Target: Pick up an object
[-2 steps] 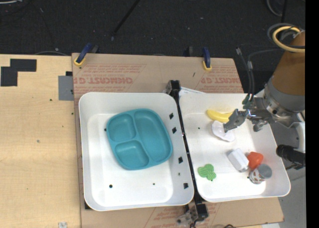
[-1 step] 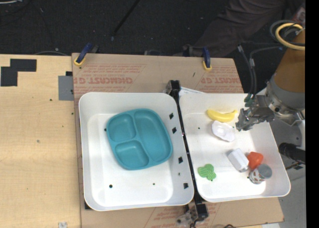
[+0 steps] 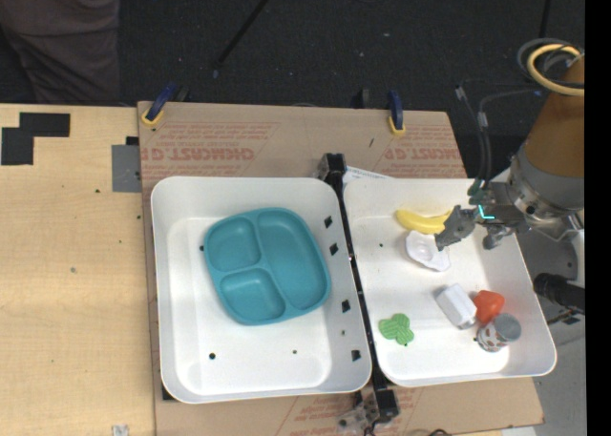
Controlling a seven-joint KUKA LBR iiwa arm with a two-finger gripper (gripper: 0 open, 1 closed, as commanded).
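My gripper [image 3: 475, 232] hangs over the right bin [image 3: 535, 353] near its far right side, open, with nothing between its two dark fingers [image 3: 457, 227]. Just left of it lie a yellow banana [image 3: 423, 221] and a white object [image 3: 425, 250]. Closer to the front sit a grey-white block [image 3: 456, 305], an orange-red object [image 3: 488, 305], a small grey round piece [image 3: 499, 332] and a green toy [image 3: 396, 329].
The left bin [image 3: 248, 363] holds a teal divided plate [image 3: 265, 265]. A black divider [image 3: 344, 253] separates the two bins. Two clamps [image 3: 395, 114] grip the cardboard at the back. Bare wooden bench [image 3: 67, 272] spreads to the left.
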